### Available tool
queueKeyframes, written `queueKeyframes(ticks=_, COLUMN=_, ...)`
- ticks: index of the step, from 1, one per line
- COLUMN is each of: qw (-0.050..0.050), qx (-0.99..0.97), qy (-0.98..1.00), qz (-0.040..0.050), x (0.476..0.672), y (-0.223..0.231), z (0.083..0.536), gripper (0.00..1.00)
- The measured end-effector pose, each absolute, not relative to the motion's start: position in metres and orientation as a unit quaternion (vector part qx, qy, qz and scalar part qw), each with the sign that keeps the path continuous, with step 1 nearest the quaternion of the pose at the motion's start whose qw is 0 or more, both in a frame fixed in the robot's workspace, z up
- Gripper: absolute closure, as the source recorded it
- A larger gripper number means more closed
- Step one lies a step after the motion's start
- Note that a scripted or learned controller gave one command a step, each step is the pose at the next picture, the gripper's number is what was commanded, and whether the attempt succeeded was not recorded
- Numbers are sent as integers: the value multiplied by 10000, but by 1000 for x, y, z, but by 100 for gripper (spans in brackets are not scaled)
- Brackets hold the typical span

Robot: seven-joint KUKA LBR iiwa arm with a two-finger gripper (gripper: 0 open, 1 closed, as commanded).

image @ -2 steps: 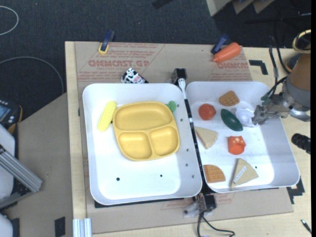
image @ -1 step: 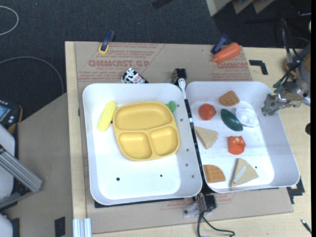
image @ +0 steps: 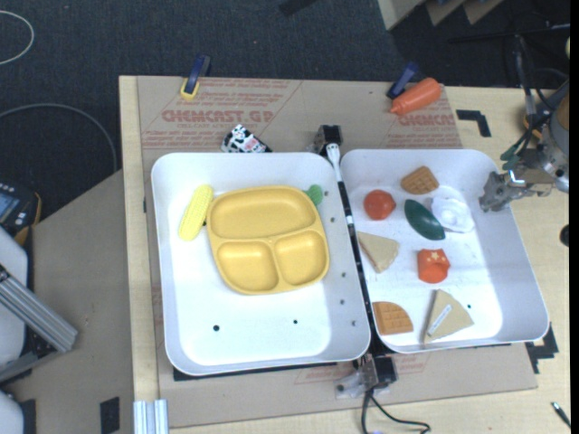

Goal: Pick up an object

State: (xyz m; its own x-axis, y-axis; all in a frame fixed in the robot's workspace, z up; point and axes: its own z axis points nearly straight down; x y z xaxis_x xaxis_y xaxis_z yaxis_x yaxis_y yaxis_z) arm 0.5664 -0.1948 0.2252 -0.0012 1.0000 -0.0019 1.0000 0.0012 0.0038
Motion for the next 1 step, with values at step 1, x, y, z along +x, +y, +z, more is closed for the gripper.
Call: queueKeyframes(ticks=1, qw=-19, qx=7054, qy=7088, qz=-1, x=563, y=-134, z=218, gripper=100)
